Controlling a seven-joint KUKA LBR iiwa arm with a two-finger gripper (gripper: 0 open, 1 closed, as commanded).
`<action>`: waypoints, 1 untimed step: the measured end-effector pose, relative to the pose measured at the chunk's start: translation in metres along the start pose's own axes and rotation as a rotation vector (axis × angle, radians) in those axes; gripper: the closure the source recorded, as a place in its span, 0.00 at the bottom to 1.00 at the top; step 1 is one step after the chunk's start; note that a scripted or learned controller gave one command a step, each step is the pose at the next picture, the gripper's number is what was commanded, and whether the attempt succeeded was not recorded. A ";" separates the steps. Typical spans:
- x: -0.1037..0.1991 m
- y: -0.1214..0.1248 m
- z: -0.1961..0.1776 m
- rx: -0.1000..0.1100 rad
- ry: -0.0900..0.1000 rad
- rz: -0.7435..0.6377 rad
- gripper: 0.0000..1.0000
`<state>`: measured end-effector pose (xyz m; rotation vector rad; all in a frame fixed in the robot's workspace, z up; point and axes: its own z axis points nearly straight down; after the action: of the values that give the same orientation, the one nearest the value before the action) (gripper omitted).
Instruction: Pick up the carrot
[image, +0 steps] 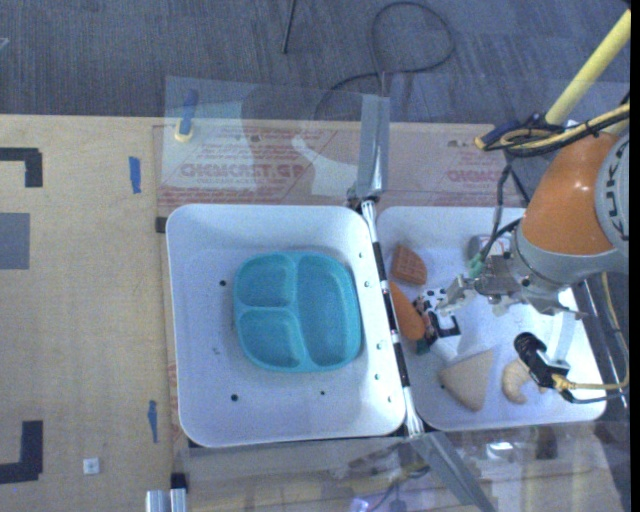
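Note:
The orange carrot (406, 312) lies at the left edge of the right bin (450, 226), close to the divider, pointing toward the front. My gripper (436, 322) is low in that bin, just to the right of the carrot, its dark fingertips beside the carrot's lower half. I cannot make out whether the carrot sits between the fingers. The arm's orange band (570, 200) hangs over the bin's right side.
A teal three-compartment plate (297, 311) lies in the left bin (200, 250). In the right bin are a brown waffle-like piece (408, 266) behind the carrot, a beige wedge (472, 379) and a small tan piece (516, 382) toward the front.

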<state>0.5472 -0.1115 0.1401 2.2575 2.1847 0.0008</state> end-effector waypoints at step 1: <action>0.008 -0.010 0.025 -0.044 -0.007 -0.232 0.00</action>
<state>0.5375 -0.1033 0.1155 1.9663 2.4032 0.0409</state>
